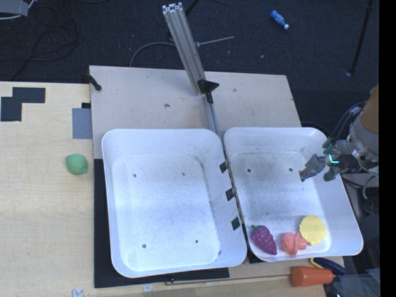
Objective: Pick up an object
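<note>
The robot arm [366, 140] was grey, with an orange band above its wrist. Its gripper [317, 168] was dark grey, showing a small teal-green light near its base.

**A robotics lab bench**

This looks like a research lab: two white bins [167, 262] sit on a plywood tabletop [148, 98], an aluminium rail [185, 45] slants over it, and loose cables [62, 23] trail across dark carpet [322, 48]. Toy fruit [265, 239] serves as test pieces.
</note>
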Controlling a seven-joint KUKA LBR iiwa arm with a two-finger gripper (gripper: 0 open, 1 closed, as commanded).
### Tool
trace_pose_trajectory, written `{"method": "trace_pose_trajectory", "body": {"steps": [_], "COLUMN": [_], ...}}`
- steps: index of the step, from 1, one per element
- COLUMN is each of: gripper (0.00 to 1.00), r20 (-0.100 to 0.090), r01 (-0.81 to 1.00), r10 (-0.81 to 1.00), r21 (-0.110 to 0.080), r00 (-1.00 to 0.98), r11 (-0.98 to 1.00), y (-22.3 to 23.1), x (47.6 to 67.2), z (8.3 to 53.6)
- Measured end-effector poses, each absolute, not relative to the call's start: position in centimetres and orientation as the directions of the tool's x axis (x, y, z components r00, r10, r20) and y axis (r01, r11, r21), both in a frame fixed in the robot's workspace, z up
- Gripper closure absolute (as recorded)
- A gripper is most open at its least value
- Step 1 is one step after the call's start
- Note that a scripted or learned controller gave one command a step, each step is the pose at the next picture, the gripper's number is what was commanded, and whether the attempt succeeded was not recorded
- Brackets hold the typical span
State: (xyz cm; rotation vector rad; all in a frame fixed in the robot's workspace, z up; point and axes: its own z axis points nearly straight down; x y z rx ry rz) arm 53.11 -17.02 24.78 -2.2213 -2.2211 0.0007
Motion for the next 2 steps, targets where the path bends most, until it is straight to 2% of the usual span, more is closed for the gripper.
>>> {"method": "trace_pose_trajectory", "body": {"steps": [1,2], "gripper": [0.0,0.0], "r20": [0.0,0.001], "r01": [1.0,1.0], "r10": [1.0,1.0], "r21": [-0.001,-0.006], "r00": [0.0,-0.001], "r11": [0.0,0.001], "y": [-17.0,-17.1], "x": [53.1,52.9], "z": [24.8,18.5]}}
